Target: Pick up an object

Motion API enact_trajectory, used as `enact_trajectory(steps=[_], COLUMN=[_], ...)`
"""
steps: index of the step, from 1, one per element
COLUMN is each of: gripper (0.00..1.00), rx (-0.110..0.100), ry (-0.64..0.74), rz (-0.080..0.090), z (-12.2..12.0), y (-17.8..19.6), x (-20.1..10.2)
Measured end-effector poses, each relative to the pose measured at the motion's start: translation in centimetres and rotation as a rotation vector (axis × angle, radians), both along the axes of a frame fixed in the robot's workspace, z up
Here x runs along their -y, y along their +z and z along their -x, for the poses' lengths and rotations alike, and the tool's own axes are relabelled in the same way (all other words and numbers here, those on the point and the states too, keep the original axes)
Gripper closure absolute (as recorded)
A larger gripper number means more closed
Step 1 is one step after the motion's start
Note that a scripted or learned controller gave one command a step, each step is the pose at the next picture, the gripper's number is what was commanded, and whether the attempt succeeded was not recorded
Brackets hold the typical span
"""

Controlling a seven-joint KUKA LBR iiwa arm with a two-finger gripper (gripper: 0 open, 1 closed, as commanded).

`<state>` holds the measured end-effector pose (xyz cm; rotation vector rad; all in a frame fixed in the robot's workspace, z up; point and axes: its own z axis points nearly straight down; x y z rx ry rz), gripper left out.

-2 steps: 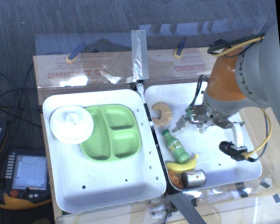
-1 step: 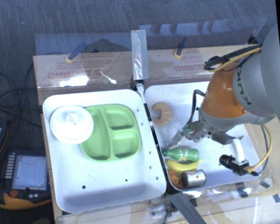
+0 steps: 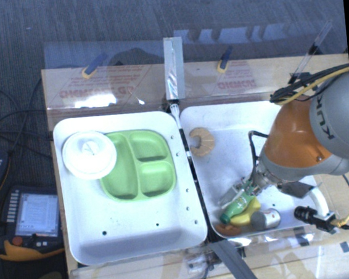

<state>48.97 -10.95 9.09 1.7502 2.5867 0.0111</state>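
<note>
Two shallow white bins sit side by side on a wooden surface (image 3: 63, 85), seen from above at a slant. The left bin (image 3: 85, 232) holds a green divided tray (image 3: 141, 164) in its upper middle, with a round white lid (image 3: 89, 154) overlapping the tray's upper left corner. Bare white floor stretches below the tray to the bin's near wall.

The right bin (image 3: 221, 115) has a small round wooden disc (image 3: 202, 142) near its upper left corner, just beside the divider between the bins. The middle of its floor lies open around the disc. A cluster of small objects is crowded against the near wall: a green bottle (image 3: 235, 208), a yellow piece (image 3: 249, 209) touching it, an orange item (image 3: 226, 228) at the wall, and a grey metallic cylinder (image 3: 266, 219) to their right.

The grey and orange arm (image 3: 299, 141) reaches in from the right, covering much of the bin's right half. Its gripper (image 3: 249, 188) is low over the cluster, at the top end of the green bottle. How far apart its fingers are, and whether they hold anything, cannot be made out.
</note>
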Motion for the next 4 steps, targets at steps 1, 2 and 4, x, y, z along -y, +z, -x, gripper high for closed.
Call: enact_trajectory(steps=[1,2,4], gripper=[1.0,0.0,0.0], rx=[0.002,0.001,-0.022], ry=[-0.001,-0.001,-0.23], rz=[-0.002,-0.002,-0.006], z=[-0.1,-0.1,-4.8], y=[0.9,0.9,4.4], x=[0.0,0.0,3.6])
